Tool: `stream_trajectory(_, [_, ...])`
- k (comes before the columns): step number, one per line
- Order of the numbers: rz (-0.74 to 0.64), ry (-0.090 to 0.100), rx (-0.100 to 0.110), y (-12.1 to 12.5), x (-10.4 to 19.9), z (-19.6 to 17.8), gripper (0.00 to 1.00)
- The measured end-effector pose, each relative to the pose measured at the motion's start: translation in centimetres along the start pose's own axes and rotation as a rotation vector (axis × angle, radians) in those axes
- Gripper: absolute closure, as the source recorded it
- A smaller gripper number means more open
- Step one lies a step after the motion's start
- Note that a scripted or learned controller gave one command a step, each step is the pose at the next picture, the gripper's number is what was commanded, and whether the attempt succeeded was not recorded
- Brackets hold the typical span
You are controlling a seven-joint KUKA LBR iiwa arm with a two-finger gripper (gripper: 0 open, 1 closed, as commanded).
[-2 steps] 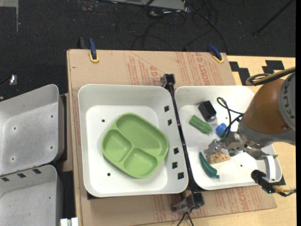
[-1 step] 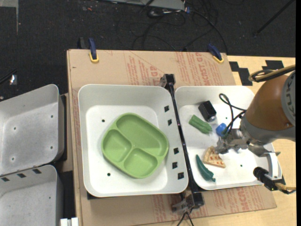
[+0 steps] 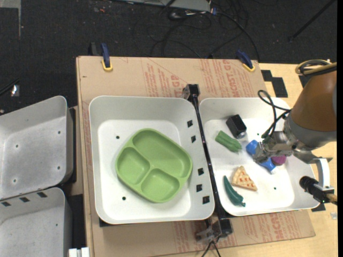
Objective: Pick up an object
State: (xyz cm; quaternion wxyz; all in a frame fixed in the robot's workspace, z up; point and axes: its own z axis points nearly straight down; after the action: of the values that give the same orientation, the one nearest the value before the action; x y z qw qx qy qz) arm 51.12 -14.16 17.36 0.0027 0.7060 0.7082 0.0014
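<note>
The right bin (image 3: 278, 199) holds several small items: a black block (image 3: 236, 125), a light green piece (image 3: 228, 141), a blue object (image 3: 252, 147), a purple object (image 3: 279, 158), a pizza-slice toy (image 3: 244, 179) and a dark green curved piece (image 3: 233, 193). My gripper (image 3: 266, 154) reaches down into this bin from the right. It sits right over the blue object, with the purple one beside it, and hides part of both. I cannot see any item lifted off the bin floor.
In the left bin (image 3: 107, 197) lies a green divided plate (image 3: 154, 165). A black divider (image 3: 202, 154) runs between the bins. The arm's orange band (image 3: 319, 103) hangs over the right bin's right side. Grey trays (image 3: 32, 143) stand at far left.
</note>
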Motion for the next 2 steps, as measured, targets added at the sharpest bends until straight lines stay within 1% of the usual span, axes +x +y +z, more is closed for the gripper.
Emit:
stream_trajectory(1, [0.000,0.000,0.002,0.1,0.0,-3.0,1.00])
stream_trajectory(2, [-0.004,0.003,0.005,-0.2,4.9,-4.5,1.00])
